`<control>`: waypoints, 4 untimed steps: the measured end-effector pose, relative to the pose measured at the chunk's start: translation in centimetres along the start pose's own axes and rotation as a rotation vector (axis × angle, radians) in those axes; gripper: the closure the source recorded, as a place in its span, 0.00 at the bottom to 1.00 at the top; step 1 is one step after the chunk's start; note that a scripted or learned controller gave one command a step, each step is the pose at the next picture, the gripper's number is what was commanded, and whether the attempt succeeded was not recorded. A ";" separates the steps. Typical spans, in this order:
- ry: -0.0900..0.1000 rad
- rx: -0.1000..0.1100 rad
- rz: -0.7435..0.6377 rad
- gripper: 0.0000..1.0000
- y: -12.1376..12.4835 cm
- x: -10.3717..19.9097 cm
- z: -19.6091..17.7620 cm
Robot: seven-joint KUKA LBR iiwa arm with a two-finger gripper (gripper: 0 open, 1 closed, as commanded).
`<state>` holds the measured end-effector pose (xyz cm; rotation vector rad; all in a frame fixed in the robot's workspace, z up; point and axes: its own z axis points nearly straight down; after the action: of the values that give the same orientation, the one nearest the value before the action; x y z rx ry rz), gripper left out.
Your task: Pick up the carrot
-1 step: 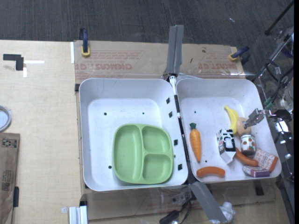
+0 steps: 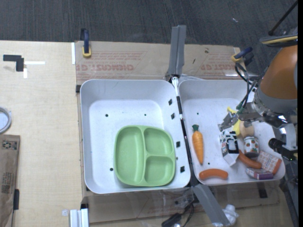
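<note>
So, carrot [image 2: 197,144] lies flat on the floor of the right bin [image 2: 208,91], close to that bin's left wall, green top pointing toward the far side and orange tip toward the near side, nothing touching it. Just beyond the carrot's tip, toward the near edge, an orange sausage [image 2: 213,174] lies crosswise. To the right of the carrot, apart from it, sits a clutter pile: a black and white carton [image 2: 230,145], a small can [image 2: 251,145], a second reddish sausage [image 2: 249,161] and a pink box [image 2: 259,174]. Gripper [image 2: 236,119] hangs over that pile, right of the carrot and well apart from it, at the end of the grey arm [image 2: 280,74] with the orange band; can't tell if the claw is open or closed, it's lost against the clutter, and nothing can be made out as held. Left of the carrot, past the divider, the left bin [image 2: 94,126] holds a green divided plate [image 2: 145,155]
</note>
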<state>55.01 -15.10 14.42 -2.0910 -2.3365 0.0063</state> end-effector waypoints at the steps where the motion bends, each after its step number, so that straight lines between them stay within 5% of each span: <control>1: 0.000 0.000 -0.148 0.00 0.7 5.3 1.8; 2: -0.003 -0.003 -0.330 0.00 1.0 5.3 -5.6; 3: -0.002 -0.002 -0.692 0.00 1.0 7.4 -4.4; 4: -0.002 -0.002 -0.849 0.00 -2.5 8.1 -4.4</control>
<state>51.62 -7.31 18.89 -0.9432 -2.9919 0.0013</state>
